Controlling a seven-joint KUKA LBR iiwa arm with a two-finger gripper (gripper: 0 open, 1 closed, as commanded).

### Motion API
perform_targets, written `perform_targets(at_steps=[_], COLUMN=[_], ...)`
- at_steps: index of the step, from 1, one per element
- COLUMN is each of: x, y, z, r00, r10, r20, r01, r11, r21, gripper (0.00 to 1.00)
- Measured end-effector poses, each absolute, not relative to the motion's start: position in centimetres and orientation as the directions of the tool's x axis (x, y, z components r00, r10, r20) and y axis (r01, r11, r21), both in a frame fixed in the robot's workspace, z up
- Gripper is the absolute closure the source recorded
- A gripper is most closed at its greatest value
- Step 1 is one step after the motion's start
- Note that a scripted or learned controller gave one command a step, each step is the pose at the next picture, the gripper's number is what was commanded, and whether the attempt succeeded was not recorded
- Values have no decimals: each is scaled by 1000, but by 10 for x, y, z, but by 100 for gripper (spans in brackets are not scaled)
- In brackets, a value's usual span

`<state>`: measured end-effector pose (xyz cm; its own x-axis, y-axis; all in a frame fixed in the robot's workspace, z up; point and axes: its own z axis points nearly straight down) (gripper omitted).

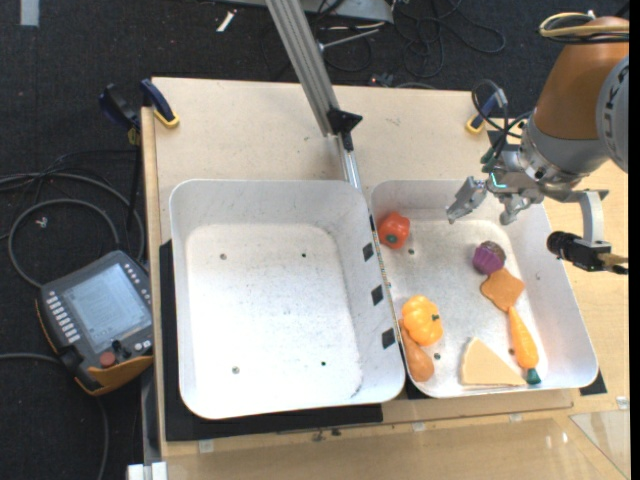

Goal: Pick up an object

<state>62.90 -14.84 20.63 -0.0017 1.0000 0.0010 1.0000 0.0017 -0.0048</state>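
The pincer hangs over the far end of the right bin, its two fingers spread apart with nothing between them, one tip reaching out to the left and the other closer in under the wrist. No object has been named, so the nearest one looks the likeliest pick: the purple piece sits just near-side of the pincer, a little toward the arm's side, a short drop and a small pull toward the viewer. It's roundish, so I'd say the angle of the fingers matters little there.

The red-orange tomato-like piece lies off to the left, near the divider, about level with the pincer. Further toward the near end are the toast-coloured slice, touching the top of the carrot, whose long axis runs toward the near edge, green tip closest to us. Beside that lies the pale wedge, and on the left side the yellow pepper with an orange-brown piece right against it.

The left bin holds only a few dark specks. Both bins rest on the pale wooden surface, a slanted metal pole rising over it. On the dark floor to the left sits the teach pendant, cables trailing around.
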Motion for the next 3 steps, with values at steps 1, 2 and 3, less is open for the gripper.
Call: perform_targets(at_steps=[1, 2, 3], x=[630, 622, 621], y=[-148, -153, -152], z=[209, 149, 95], r00=[-3, 1, 0], r10=[1000, 1000, 1000], r20=[0, 0, 1], r01=[1000, 1000, 1000], r11=[3, -1, 0], r21=[0, -6, -5], gripper=[0, 0, 0])
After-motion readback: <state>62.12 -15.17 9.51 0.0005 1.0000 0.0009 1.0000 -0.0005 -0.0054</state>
